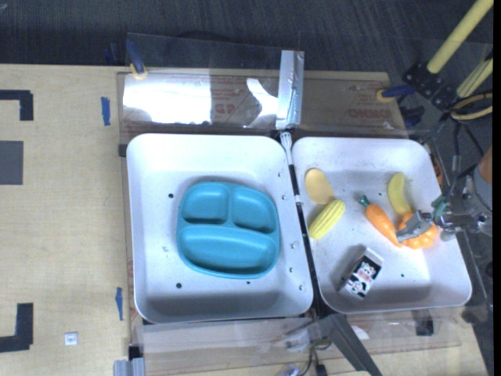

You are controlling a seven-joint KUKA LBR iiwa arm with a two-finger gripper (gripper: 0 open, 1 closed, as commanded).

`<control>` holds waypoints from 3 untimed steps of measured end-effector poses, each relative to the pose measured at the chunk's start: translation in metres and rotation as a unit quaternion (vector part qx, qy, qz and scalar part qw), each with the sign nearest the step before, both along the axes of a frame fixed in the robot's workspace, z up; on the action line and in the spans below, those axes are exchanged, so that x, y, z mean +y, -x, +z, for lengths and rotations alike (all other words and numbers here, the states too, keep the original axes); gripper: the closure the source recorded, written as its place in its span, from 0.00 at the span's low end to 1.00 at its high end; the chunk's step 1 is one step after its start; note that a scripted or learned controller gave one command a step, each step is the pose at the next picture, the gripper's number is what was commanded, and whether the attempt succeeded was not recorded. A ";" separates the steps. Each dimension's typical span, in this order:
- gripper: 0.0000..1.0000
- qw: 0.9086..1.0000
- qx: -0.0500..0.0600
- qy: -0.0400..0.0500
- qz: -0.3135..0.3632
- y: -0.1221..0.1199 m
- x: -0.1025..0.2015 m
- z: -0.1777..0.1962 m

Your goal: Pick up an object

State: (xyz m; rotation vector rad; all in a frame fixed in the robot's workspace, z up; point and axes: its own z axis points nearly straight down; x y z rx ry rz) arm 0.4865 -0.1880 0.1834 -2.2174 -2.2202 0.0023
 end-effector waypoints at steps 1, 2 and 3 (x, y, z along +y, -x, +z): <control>0.00 0.997 -0.002 0.001 0.078 -0.074 0.016 -0.036; 0.00 0.993 -0.004 0.001 0.114 -0.095 0.019 -0.097; 0.00 0.991 -0.005 0.001 0.135 -0.130 0.056 -0.097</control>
